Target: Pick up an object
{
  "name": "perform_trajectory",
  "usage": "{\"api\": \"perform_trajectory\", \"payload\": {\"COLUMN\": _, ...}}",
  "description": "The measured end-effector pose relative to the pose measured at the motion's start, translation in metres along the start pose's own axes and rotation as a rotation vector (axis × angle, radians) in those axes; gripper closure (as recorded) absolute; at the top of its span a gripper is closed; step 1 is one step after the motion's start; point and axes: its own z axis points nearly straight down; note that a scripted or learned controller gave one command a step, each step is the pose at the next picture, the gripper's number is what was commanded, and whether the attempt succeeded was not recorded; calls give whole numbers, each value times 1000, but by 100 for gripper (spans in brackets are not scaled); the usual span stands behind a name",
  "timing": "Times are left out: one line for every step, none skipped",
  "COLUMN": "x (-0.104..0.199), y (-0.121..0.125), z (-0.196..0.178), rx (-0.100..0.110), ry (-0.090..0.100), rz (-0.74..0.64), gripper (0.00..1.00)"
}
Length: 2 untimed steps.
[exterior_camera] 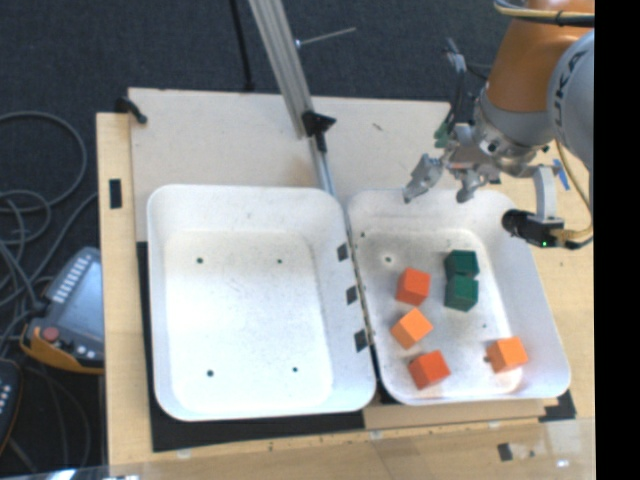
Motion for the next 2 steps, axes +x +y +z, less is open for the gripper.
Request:
{"api": "perform_trajectory", "payload": {"x": 14, "y": -70, "z": 149, "rx": 4, "ry": 1, "rz": 4, "gripper": 0}}
{"api": "perform_trajectory", "payload": {"x": 12, "y": -67, "z": 134, "rx": -6, "ry": 1, "rz": 12, "gripper": 100}}
